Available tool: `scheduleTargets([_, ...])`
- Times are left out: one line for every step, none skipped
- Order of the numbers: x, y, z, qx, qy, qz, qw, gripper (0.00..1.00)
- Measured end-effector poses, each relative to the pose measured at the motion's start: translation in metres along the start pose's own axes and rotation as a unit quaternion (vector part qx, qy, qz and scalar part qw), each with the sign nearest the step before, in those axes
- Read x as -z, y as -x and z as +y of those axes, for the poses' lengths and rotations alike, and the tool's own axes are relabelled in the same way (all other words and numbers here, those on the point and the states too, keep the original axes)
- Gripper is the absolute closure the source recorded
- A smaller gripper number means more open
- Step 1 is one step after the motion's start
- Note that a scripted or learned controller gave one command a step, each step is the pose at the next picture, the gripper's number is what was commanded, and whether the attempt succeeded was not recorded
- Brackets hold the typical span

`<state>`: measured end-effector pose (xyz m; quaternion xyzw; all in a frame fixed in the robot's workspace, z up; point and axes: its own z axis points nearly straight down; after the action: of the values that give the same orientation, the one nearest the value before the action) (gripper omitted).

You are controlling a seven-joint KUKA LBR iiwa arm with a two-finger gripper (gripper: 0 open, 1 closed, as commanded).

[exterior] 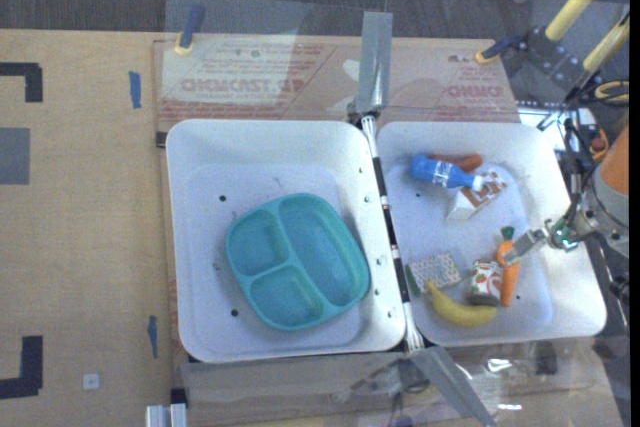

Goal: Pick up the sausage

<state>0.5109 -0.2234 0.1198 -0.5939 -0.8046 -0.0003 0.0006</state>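
Reaching in from three o'clock, the grey arm [612, 183] crosses the right rim of the right bin [580, 310], with its orange band just visible at the frame's edge. The arm lies low and angles slightly downward toward eight o'clock, ending in the gripper [520, 247] over the bin's right half. Two thin fingers [530, 240] point toward the carrot [508, 273], and whether they are spread or pressed together cannot be told at this size; nothing can be made out between them.

At twelve o'clock in the right bin lies the sausage [464, 160], a reddish-brown piece tucked just behind the blue bottle [438, 171] and touching it. It sits well apart from the gripper, toward eleven o'clock from the fingertips. A small white carton [478, 195] rests just beside the bottle at its five o'clock.

Toward six o'clock in the same bin, a yellow banana [460, 308] curves along the floor, with a grey speckled block [436, 269] at its eleven o'clock and a red and white packet [485, 284] just beside the carrot.

In the left bin [190, 165], a teal divided plate [296, 260] lies flat near the centre, its three compartments facing up.
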Motion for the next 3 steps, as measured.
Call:
scheduleTargets([-0.018, -0.015, -0.025, -0.189, 0.001, 0.006, 0.9820, 0.00])
scheduleTargets([-0.009, -0.012, -0.027, -0.191, 0.001, 0.002, 0.9815, 1.00])
scheduleTargets([0.078, -0.024, -0.025, -0.302, 0.001, -0.001, 0.9532, 1.00])
